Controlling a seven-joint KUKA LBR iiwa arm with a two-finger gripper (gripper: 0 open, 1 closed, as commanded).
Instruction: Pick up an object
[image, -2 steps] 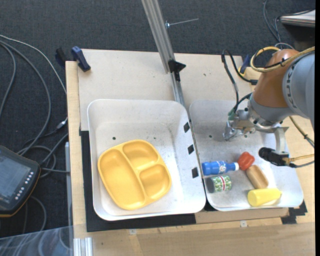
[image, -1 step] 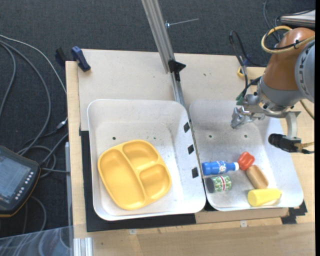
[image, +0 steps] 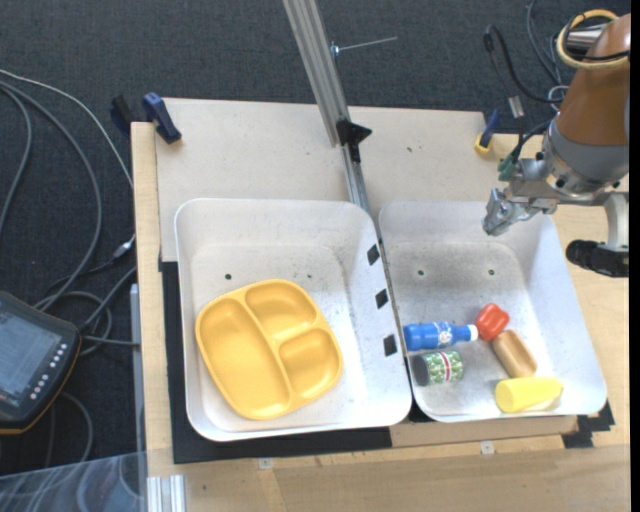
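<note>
Gripper (image: 497, 222) over right bin (image: 570, 300) rim, 12 o'clock side; finger gap: cannot tell, nothing seen held. Objects cluster at 6 o'clock: blue-white bottle (image: 440, 334), long axis 3–9 o'clock; red cap (image: 491, 321); tan cylinder (image: 514, 352); yellow block (image: 528, 394); green can (image: 440, 367). Yellow divided plate (image: 268, 346) in left bin (image: 200, 250).

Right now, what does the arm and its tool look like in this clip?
The arm is a rounded grey body with a wide orange band above the wrist. A yellow ring and dark cables sit at its upper end. The tool is small, grey metal, fitted below a block with green and dark parts.
</note>
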